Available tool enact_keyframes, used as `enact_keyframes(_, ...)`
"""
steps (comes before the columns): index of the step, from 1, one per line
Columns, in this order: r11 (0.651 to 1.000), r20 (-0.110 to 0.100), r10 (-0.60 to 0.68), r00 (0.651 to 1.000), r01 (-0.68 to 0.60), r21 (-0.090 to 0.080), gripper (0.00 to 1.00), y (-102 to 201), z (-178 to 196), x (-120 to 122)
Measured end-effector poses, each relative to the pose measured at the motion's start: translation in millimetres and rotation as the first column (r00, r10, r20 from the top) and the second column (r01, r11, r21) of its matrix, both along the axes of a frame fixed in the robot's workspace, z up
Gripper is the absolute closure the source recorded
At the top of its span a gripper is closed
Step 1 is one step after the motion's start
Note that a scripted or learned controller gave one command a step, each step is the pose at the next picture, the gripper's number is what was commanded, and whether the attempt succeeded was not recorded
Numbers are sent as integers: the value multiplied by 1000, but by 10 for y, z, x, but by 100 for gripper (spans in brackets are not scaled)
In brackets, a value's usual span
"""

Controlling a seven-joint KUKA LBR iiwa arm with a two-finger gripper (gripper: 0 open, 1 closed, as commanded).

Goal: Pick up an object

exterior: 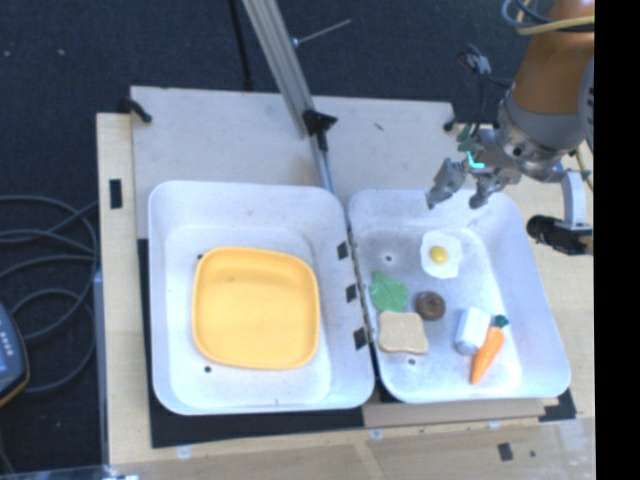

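**Toy food waits in right bin, gripper above its far edge**

Fried egg [440,254] lies in the right bin [535,298], with a green leaf [388,292], brown donut [430,305], bread slice [403,333], white cylinder [469,330] and carrot [486,352] nearer the front. Over the bin's far rim, the gripper [459,190] hangs with fingers spread apart, holding nothing. A yellow plate [256,307] fills the left bin [170,268].

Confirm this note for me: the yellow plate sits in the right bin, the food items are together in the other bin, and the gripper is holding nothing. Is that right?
One detail is wrong. The camera view shows the yellow plate in the left bin, not the right. The fried egg, carrot and toast lie together in the right bin, and the gripper holds nothing, its fingers open above that bin's far edge.
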State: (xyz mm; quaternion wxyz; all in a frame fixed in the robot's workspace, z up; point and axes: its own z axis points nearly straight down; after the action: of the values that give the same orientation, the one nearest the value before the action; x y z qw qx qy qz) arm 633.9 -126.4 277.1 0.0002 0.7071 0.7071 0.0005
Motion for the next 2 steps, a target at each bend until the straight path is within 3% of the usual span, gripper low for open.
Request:
enact_keyframes(1, 1000, 0, 0, 1000, 0, 0, 0, 0, -1, 0)
enact_keyframes(2, 1000, -5, -1, 1000, 1, -1, 0, 85, -564, -26)
